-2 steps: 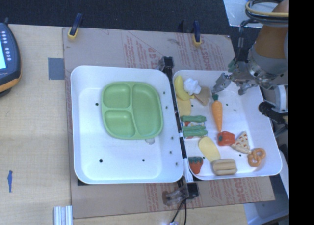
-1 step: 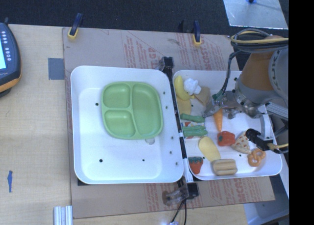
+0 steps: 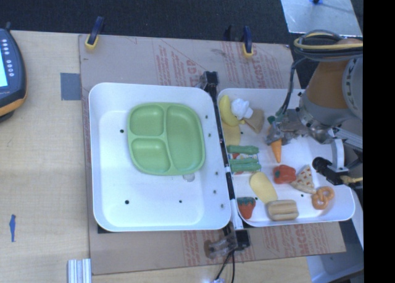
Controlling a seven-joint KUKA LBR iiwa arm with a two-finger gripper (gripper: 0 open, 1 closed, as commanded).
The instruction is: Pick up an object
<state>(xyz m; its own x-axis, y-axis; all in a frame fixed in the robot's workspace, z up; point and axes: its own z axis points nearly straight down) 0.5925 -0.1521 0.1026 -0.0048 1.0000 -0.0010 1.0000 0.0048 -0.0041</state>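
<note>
My gripper (image 3: 281, 130) is low over the upper middle of the right bin (image 3: 336, 217). A small orange carrot (image 3: 276, 150) lies right below its tip, point toward the front; contact between them is not visible. Around it are a red pepper (image 3: 284, 173), a pizza slice (image 3: 303, 180), a pretzel (image 3: 322, 197), a hot dog bun (image 3: 282, 209), a yellow lemon-like piece (image 3: 263, 187), a strawberry (image 3: 245, 206), two green pea pods (image 3: 243, 157), a banana (image 3: 227, 112) and a white crumpled piece (image 3: 242, 108).
The left bin (image 3: 111, 201) holds a green divided plate (image 3: 166, 138). A dark clamp bar (image 3: 217, 121) runs between the bins. A handheld pendant (image 3: 9, 71) lies at the bench's far left. The arm's body (image 3: 333, 90) covers the right bin's upper right corner.
</note>
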